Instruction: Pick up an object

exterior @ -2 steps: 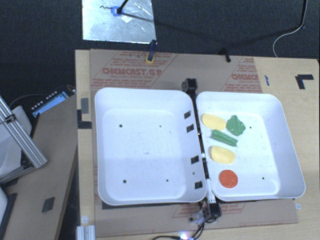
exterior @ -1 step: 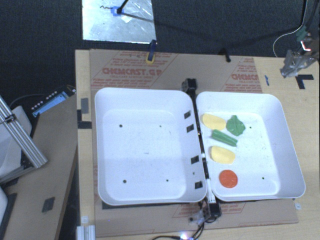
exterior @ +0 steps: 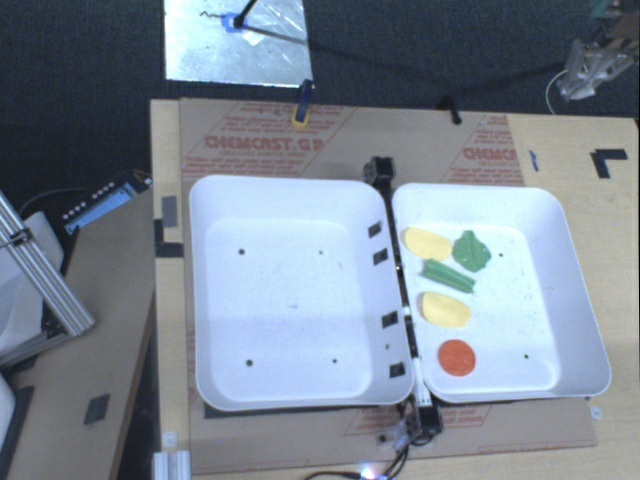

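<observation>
The right bin (exterior: 570, 268) holds several small items near its left side. A yellow piece (exterior: 427, 243) lies at the top, with a green leafy piece (exterior: 471, 250) just right of it. Below them lies a green pod-shaped piece (exterior: 447, 276), then a second yellow piece (exterior: 445, 309), and an orange-red disc (exterior: 457, 357) nearest the front. My gripper (exterior: 592, 70) hangs far back at the upper right, beyond the bench's far edge and well away from all the items.
The left bin (exterior: 290, 298) sits beside the right one, joined by a black hinge strip (exterior: 395, 288). A cardboard sheet (exterior: 330, 138) lies under both. A shiny metal plate (exterior: 235, 28) lies on the dark floor behind.
</observation>
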{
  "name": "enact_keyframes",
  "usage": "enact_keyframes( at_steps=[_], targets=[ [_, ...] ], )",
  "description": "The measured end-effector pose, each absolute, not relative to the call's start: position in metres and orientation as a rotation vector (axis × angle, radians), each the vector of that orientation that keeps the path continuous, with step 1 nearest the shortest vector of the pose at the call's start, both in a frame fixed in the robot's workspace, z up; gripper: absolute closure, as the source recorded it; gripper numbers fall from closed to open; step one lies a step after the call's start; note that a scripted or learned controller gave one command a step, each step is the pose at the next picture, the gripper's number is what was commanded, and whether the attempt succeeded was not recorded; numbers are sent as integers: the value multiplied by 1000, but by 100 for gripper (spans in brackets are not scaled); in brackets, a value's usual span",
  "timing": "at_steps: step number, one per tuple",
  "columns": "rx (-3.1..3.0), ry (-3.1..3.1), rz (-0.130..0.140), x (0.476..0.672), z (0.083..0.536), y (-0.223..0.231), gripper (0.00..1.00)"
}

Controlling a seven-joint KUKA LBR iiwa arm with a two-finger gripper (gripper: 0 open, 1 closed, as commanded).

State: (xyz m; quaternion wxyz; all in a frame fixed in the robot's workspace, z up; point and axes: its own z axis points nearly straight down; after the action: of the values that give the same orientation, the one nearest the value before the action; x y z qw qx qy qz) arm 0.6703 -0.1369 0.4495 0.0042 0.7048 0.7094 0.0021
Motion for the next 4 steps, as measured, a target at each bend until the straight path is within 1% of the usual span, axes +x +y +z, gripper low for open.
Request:
enact_keyframes(
  at_steps=[1,2,3,4],
  targets=[
    [2223,2214,-1,668,427,-211,100],
    [2217,2219,4,645,460,-207,100],
    [2211,2223,6,670,504,-183,100],
    [2214,2223,4,642,537,-174,100]
  ],
)
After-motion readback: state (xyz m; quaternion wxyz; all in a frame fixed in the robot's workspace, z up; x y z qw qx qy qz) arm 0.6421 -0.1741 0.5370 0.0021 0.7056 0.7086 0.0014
